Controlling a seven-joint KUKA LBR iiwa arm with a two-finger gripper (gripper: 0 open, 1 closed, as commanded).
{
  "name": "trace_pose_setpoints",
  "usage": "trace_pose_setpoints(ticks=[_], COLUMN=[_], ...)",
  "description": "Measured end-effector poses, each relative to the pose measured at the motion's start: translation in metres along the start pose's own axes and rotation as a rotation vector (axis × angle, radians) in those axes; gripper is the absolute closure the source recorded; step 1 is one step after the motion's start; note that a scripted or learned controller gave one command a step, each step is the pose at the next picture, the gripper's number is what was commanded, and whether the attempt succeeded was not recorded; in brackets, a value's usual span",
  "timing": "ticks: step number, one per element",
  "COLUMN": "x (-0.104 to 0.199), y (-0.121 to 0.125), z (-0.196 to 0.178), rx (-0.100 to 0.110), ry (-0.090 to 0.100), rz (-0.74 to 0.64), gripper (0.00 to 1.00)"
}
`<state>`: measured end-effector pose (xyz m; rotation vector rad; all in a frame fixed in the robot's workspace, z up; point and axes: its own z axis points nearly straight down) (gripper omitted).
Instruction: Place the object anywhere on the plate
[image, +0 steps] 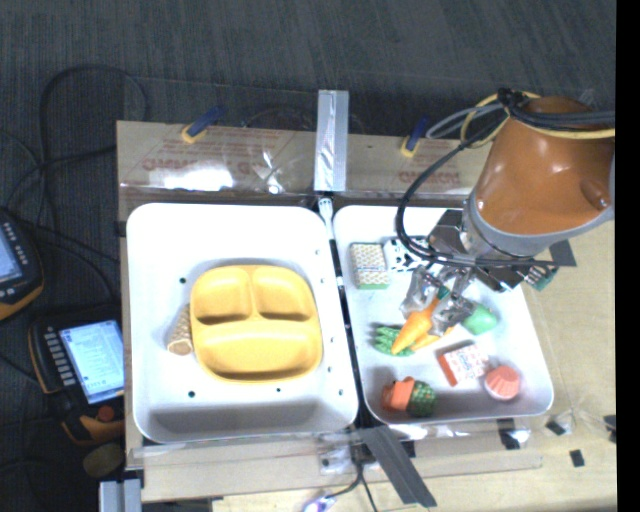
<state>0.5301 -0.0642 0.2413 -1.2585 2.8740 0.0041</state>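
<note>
Orange arm band (545, 185) above carrot (415, 328); no legible writing.

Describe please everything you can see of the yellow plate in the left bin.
The yellow plate is a rounded-corner tray of smooth, plastic-looking material, split by raised ridges into three compartments: two small ones at the far side and one wide one at the near side. It lies flat in the middle of the left bin, and all its compartments hold nothing. A tan ridged cone-like object rests against its left edge. The tool is apart from it, over the right bin.
</note>
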Motion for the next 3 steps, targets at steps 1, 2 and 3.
trace_pose_setpoints(ticks=[1,2,3], x=[-0.08,-0.158,-0.158], y=[0.027,0.044,0.043], z=[0.059,-0.014,-0.014], rx=[-0.003,-0.002,-0.002], ry=[0.002,-0.001,-0.001], rz=[-0.242,-0.432,-0.432], gripper=[1.0,1.0,0.0])
